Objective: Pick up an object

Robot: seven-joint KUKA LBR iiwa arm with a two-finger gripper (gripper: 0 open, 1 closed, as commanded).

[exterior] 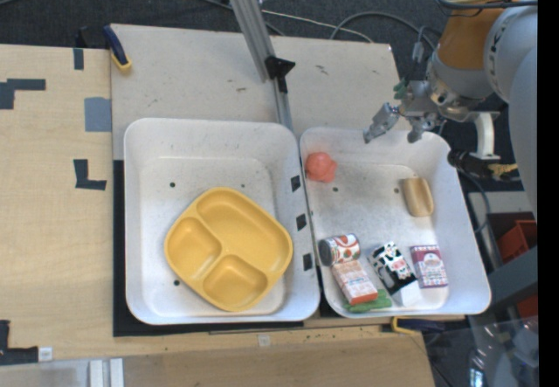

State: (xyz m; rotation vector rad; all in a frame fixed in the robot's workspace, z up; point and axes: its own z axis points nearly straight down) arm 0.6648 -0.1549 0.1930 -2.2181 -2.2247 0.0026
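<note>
Taking the divider between the two shallow white bins as the landmark: left of it, the left bin [140,202], smooth plastic with rounded corners and a few dark specks, holds a glossy yellow tray [228,247] with three moulded compartments, turned at an angle. Right of the divider, the right bin [467,228] holds a small round, reddish-orange ball [320,167] just beside the divider near the far rim, a tan oblong bread-like piece [417,196] farther right, and along the near rim a row of small items: a short printed can [341,249], a red-and-white carton [355,282], a black-and-white cow-patterned box [394,263] and a dark pink box [428,266]. The metal gripper [398,127] hangs over the right bin's far rim, its fingers spread apart with nothing between them, well apart from every item on the pale tabletop [192,71].
</note>
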